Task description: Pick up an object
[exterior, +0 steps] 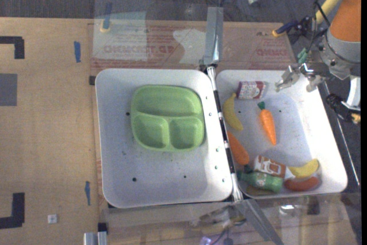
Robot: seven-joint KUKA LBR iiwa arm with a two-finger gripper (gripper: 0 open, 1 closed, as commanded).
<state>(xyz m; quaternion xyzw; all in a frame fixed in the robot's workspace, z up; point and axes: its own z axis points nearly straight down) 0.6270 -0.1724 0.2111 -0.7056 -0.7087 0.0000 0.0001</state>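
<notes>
- Two-finger metal gripper (298, 78), fingers spread with nothing between them, hovers over the right white bin's (330, 140) far corner.
- Orange toy carrot (268, 123) lies nearby.

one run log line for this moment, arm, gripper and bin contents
arm: over right bin's far right corner | gripper: open, holding nothing | nearest: red pouch, carrot | left bin: green tray

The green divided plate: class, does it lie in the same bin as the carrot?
No. The green divided plate lies in the left bin, while the carrot lies in the right bin.
</notes>
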